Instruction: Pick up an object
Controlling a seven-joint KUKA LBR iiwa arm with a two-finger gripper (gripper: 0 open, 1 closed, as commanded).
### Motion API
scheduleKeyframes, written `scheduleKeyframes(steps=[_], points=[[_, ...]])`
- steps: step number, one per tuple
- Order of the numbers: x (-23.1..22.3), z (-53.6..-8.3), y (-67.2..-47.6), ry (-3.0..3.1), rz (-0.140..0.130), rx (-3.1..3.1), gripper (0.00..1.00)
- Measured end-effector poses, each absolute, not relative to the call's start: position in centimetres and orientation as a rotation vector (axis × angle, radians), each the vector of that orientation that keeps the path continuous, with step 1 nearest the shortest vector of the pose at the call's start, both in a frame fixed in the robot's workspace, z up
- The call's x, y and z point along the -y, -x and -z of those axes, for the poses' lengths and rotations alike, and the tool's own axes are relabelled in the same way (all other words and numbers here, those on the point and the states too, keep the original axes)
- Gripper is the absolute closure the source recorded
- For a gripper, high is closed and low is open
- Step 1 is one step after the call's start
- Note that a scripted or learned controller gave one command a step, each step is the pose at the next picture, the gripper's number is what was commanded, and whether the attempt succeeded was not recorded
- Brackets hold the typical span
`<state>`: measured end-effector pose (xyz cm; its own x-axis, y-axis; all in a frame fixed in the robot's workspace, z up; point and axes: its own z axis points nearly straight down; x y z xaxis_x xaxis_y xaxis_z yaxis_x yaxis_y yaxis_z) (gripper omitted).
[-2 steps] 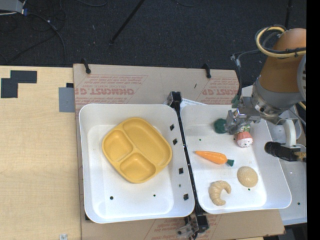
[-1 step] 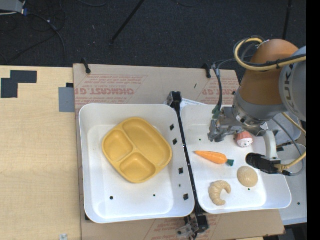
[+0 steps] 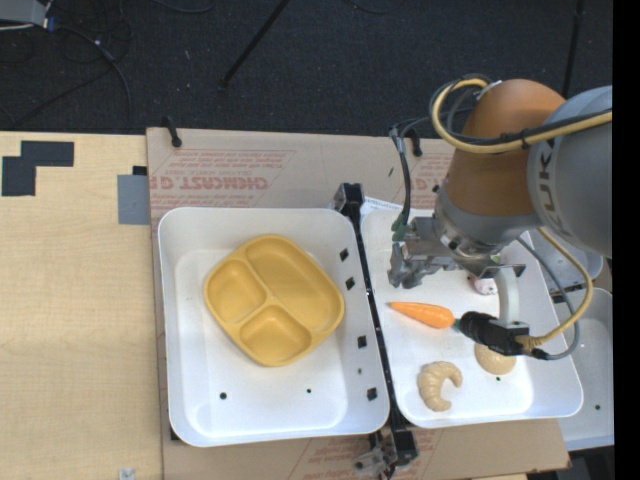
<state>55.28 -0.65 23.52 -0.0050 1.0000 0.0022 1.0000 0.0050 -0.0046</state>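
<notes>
- Reaches in from the right: grey arm [image 3: 585, 168] with an orange band [image 3: 500, 148], wrist bent down over the right bin [image 3: 560, 393].
- Hangs low over the upper left part of that bin: gripper [image 3: 408, 266], dark metal, seen from above. Wide or narrow, cannot tell from this angle.
- Just below the gripper in the view, near it, contact not to be made out: carrot [image 3: 422, 314], orange, lying flat on the bin floor, thin tip to the left, thick end to the right.
- Right at the carrot's thick end: black fitting [image 3: 492, 331] on a yellow hose [image 3: 570, 308] that loops down from the arm.
- Partly hidden under that fitting: beige rounded lump [image 3: 497, 361], resting on the bin floor.
- Left of the lump, near the bin's front wall: croissant [image 3: 440, 384], pale tan, curved, apart from both carrot and lump.
- Above the fitting, close under the wrist: small white and pink piece [image 3: 484, 287], too small to tell what kind of thing.
- In the left bin [image 3: 190, 388]: yellow plate [image 3: 272, 298] with three compartments, turned at a slant, about mid-bin, well apart from the gripper.
- Between the two bins: black strip [image 3: 366, 298], running from back to front.
- Under both bins: cardboard sheet [image 3: 250, 173] with red print, showing along the back edge.
- To the left of the cardboard: pale wooden bench top [image 3: 70, 318].
</notes>
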Motion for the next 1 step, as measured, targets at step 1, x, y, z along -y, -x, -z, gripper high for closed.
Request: scheduleKeyframes(steps=[1], points=[[-4.21,-24.03,-54.06,2.211,-0.004,2.224,1.0]])
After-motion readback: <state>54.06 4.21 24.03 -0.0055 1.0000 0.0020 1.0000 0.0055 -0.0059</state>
